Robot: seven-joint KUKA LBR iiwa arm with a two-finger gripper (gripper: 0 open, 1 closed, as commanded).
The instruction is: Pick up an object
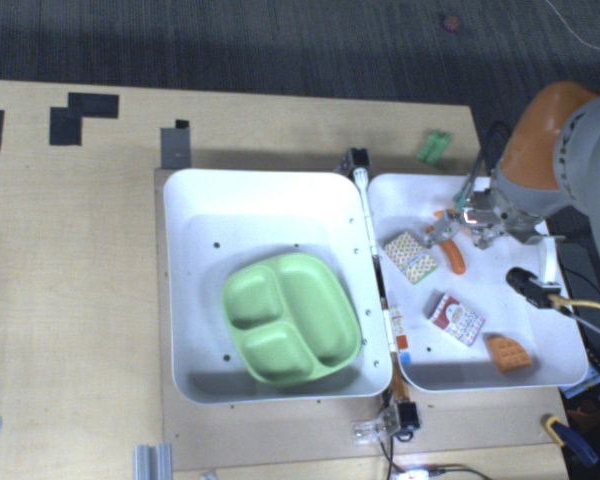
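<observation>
The gripper (448, 230) hovers at the sausage (454, 257), grip state indeterminate; the approach step requires descent onto the sausage.

Two white bins (270, 193) sit on a pale tan bench (70, 298) under a dark grey floor (280, 18). In the left bin lies a light green divided plate (292, 318). The right bin holds a small card (411, 257) with a green-and-white checked pattern, an orange sausage-shaped piece (454, 257), a red-and-white packet (456, 320) and an orange-brown waffle-like piece (509, 354). At the frame's upper right, the arm (580, 158) is grey with an orange band. Black squares (80, 116) mark the bench at upper left, and a small green thing (433, 147) lies above the right bin.
</observation>
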